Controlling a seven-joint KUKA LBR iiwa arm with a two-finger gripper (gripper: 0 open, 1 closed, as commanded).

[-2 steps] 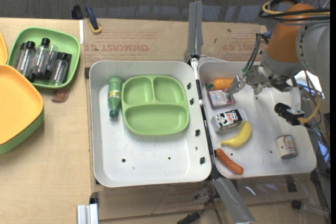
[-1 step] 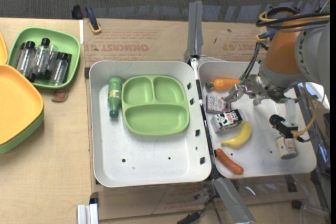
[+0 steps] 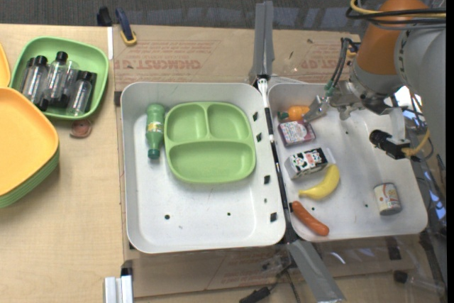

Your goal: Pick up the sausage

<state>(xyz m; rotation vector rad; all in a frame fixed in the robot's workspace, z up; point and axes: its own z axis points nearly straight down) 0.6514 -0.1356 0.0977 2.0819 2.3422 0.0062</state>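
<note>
Against the right white bin's [image 3: 418,220] near-left corner: orange-red plastic sausage [image 3: 310,218], ungrasped, well apart from the two-finger gripper [image 3: 319,108], jaws' state indeterminate.

I see the sausage [image 3: 310,218] lying flat on the floor of the right bin [image 3: 355,227], down in its near left corner. It is a short, plump, orange-red link with rounded ends, set on a slant: one end points up toward the bin's left wall, the other toward the front rim. Nothing grips it or touches it.
</note>
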